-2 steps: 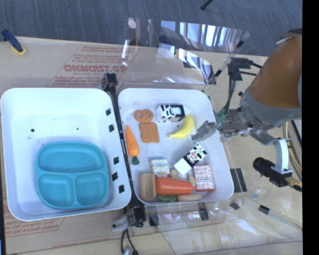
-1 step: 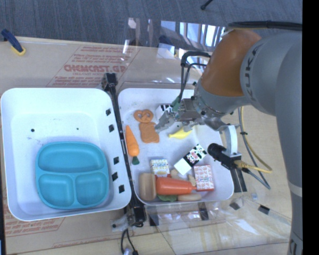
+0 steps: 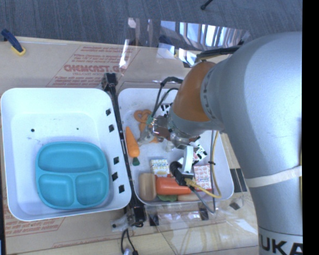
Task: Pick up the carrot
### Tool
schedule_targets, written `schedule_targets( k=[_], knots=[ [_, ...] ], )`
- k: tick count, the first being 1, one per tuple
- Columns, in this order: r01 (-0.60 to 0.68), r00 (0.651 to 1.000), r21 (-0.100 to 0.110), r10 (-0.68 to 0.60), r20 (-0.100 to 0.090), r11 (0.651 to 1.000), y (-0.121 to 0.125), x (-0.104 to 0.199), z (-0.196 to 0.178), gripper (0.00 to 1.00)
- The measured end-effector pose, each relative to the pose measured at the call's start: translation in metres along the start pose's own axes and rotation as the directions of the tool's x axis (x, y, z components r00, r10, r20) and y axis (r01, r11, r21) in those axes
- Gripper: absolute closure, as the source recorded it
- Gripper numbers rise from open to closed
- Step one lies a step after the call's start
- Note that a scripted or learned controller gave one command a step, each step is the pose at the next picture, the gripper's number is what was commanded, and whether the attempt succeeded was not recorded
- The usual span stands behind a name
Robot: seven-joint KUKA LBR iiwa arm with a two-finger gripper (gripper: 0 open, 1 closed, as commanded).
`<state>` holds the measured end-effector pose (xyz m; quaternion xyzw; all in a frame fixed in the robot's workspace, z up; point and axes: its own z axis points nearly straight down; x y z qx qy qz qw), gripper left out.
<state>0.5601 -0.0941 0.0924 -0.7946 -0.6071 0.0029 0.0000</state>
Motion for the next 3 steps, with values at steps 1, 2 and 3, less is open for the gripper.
schedule_targets(
  k=[1, 2, 3],
  knots=[
    [0.007, 1.0, 0.003, -0.007, -0.001, 1.0, 0.0, 0.002, -0.009, 1.0],
    [0.008, 1.0, 0.003, -0.008, -0.001, 1.0, 0.0, 0.002, -0.009, 0.0],
    [-0.212, 0.977, 0.001, 0.212, -0.004, 0.977, 0.042, 0.005, 0.001, 0.0]
  ],
)
